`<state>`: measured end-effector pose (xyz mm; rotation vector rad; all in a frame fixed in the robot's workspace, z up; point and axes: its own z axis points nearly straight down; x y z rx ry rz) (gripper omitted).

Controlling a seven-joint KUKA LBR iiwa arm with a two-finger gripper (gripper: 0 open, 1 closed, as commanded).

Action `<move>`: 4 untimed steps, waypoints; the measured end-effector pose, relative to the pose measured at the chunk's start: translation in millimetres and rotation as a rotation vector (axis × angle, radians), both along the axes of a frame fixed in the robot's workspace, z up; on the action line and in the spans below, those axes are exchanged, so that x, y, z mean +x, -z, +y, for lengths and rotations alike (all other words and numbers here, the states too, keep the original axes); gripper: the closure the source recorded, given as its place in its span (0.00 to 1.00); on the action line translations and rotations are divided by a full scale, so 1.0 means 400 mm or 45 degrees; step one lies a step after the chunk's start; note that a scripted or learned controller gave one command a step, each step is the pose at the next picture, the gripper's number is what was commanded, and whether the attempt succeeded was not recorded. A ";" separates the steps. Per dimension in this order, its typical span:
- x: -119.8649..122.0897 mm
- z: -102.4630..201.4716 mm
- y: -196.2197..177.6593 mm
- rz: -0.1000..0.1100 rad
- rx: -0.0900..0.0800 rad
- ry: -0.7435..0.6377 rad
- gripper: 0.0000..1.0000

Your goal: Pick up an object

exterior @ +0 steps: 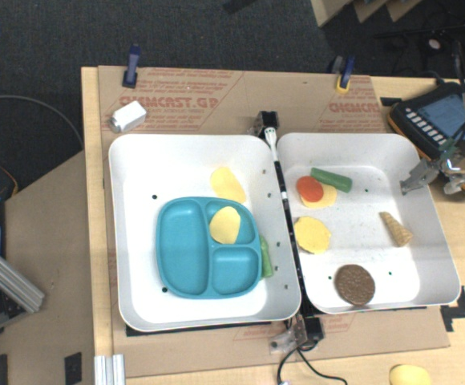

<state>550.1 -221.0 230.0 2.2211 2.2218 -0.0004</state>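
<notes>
At far right, above the rim of the right bin: tool, grey fingertips pointing left and down, nothing seen between them; whether it stands wide or narrow cannot be told at this size.

Right bin, contents, nearest the tool first:
- tan cone-shaped piece, lying flat, near the right wall.
- green stick, lying at a slant, touching the orange-red disc, which overlaps a pale yellow piece beneath it.
- yellow round piece, close to the left wall.
- brown disc, near the front edge, well apart from the rest.

Left bin, contents: teal divided tray with a yellow piece in its upper right compartment; a second yellow piece just behind the tray.

Handling note: the tan cone looks the best candidate, being nearest and isolated. A descent centred on it, fingers spanning its narrow width, clear of the bin wall, would probably serve; flat discs offer little to grip.

Surface: both bins rest on a cardboard sheet, clamped at the back, on a pale wooden desk. Dark carpet lies beyond.
</notes>
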 end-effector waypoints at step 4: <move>0.299 0.193 -0.190 -0.021 -0.003 -0.012 1.00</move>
